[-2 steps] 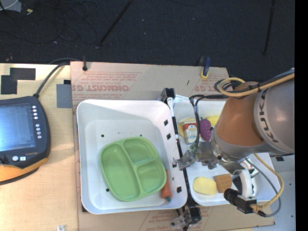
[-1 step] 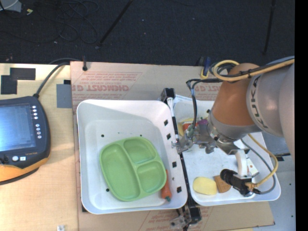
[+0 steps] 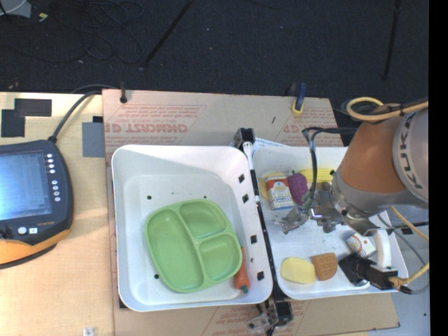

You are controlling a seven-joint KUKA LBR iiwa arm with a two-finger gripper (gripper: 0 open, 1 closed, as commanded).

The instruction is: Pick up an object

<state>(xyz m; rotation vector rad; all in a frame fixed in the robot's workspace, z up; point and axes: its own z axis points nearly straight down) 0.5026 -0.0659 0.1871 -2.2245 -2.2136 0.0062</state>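
Two bins; gripper (image 3: 297,219) low in right bin (image 3: 269,161), nine o'clock of wrist, presumably reaching; claw state unreadable.

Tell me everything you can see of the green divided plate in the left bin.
The green divided plate is a pale green, plastic-looking tray with rounded corners and three compartments: one long section on its left, two smaller ones on its right. It lies flat, right side up, turned at a slant on the floor of the left bin, toward the near right corner. Nothing sits in its compartments. A small orange carrot-like item lies against its near right edge.
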